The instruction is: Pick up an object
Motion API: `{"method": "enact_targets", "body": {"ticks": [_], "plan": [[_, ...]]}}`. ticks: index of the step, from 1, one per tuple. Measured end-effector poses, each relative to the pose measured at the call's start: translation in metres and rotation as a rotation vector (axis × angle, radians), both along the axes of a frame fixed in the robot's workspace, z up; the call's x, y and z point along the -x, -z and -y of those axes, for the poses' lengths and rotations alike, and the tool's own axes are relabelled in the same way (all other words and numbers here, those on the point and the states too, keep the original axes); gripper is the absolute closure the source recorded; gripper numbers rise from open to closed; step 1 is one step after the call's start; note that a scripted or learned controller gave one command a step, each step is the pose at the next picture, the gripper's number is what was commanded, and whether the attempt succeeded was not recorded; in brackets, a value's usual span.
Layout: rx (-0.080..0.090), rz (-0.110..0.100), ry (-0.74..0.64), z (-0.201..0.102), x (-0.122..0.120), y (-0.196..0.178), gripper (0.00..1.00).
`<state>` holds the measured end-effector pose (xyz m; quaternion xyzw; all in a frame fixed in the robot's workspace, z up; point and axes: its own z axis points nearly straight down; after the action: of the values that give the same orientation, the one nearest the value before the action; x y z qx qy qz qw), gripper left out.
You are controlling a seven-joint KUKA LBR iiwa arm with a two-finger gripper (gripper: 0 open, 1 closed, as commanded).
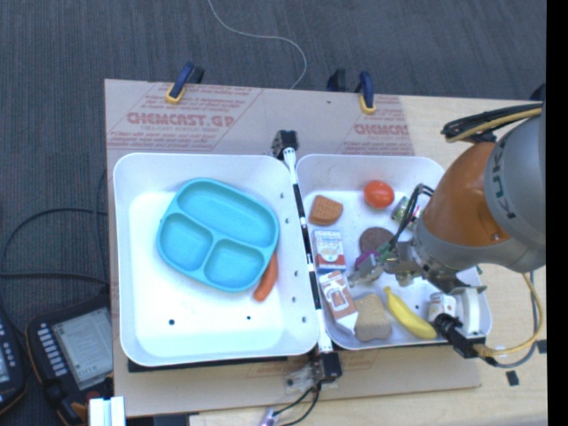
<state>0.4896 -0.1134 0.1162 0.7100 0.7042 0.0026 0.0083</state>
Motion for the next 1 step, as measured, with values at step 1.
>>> {"method": "enact_targets", "body": {"ticks": [1], "plan": [[0.01,0.001,0.002,-0.0084,0.0028,0.0249,0.0]]}}
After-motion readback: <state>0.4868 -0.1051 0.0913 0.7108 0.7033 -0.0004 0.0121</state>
